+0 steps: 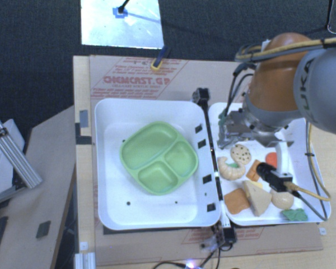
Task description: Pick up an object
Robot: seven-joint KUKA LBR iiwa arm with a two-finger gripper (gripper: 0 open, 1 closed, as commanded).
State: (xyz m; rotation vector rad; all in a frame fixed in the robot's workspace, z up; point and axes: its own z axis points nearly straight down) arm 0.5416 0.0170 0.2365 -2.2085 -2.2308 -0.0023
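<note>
**Inspector:** You have the grey arm with the orange band low over the right-hand shallow white bin (316, 175), its two-finger gripper (231, 132) down near that bin's upper left corner. I cannot tell whether the fingers are spread or pressed together; the wrist body covers them from this angle, and I see nothing held between them.

**Operator:** Where are the candidates?

**Inspector:** All in the right bin, below the gripper. Just beside it lies a round tan cookie with dark spots (241, 153), then a pale curled shrimp-shaped toy (230, 168), an orange wedge (236, 200), a beige cheese-like wedge (257, 198), a small green piece (294, 214) and a red piece (271, 158) partly behind a black clip on a cable (275, 176). The left-hand white bin (109, 206) carries only a light green three-compartment plastic plate (158, 157).

**Operator:** How should the pick go?

**Inspector:** In my judgement, you should target the cookie or the shrimp, being nearest. Centre over one item alone, since the pieces crowd and touch one another. Descend straight, close fully, and lift before travelling. Keep clear of the bin wall and the cable.

**Operator:** Anything unclear?

**Inspector:** The arm hides the bin's upper right portion; anything lying there cannot be assessed. The red piece's shape is uncertain.
</note>
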